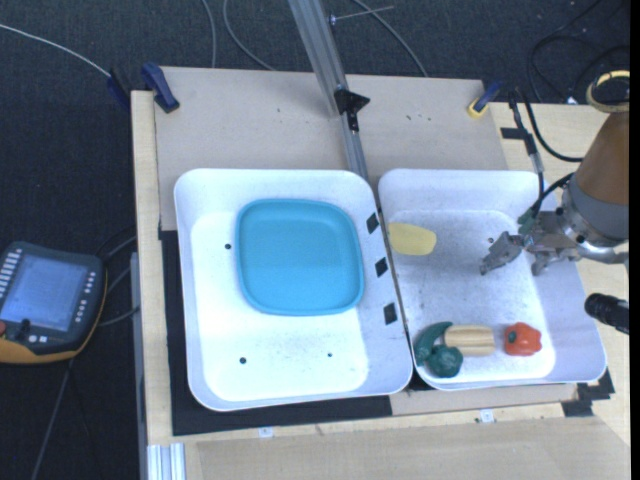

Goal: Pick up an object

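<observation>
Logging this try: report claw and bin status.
Claw over right bin, holding nothing. Yellow piece, green, tan, red lie below. Nothing blocking.

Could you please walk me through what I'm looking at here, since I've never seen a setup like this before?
This is one camera fixed above a bench, looking down at a slant. The grey arm with an orange band is a robot reaching in from the right; its gripper hangs over the right bin, with nothing visibly between its fingers. That bin holds a yellow piece, a green item, a tan block and a red item. The left bin holds a blue plate. A handheld control pad lies on the floor at left.
</observation>
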Controlling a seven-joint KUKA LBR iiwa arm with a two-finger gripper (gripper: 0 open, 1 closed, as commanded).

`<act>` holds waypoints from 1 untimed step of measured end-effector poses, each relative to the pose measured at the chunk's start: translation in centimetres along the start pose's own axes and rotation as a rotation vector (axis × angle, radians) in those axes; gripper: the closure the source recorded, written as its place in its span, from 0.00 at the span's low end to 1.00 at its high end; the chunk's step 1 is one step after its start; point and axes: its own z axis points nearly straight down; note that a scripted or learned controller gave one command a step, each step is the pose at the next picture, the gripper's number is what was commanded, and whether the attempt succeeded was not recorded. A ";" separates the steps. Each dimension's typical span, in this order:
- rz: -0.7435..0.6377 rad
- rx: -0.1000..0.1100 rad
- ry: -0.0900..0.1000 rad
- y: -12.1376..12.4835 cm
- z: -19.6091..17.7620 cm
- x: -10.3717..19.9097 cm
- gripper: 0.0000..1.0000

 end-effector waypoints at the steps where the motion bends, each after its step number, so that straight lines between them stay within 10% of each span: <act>1: 0.000 0.000 0.000 0.2 6.2 -0.2 0.00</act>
